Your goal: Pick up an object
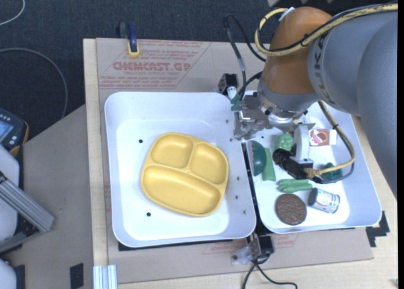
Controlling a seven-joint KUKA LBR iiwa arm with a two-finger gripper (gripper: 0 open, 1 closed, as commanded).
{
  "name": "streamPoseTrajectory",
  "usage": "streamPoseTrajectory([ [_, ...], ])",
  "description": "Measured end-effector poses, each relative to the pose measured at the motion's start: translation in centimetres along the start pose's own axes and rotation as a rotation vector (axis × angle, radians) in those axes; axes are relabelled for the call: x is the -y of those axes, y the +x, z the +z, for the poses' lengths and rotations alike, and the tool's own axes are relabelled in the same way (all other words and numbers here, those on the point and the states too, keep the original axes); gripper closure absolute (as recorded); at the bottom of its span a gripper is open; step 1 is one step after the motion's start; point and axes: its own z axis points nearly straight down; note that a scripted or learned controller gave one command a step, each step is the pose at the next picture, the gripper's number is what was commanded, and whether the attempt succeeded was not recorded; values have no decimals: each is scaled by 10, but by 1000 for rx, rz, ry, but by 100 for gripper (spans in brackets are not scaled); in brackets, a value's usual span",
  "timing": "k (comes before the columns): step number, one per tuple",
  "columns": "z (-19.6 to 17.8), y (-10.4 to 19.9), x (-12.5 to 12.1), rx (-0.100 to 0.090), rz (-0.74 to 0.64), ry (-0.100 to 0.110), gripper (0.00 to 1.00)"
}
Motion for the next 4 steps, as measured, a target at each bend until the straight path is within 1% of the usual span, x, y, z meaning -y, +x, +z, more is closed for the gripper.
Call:
streamPoseTrajectory([
  [1, -16, -6, -1, 3, 9, -10, 100],
  [2, -26, -6, -2, 4, 9, -13, 100],
  [3, -109, -9, 89, 2, 8, -13, 100],
  [4, -191, -37, 103, 4, 11, -21, 100],
])
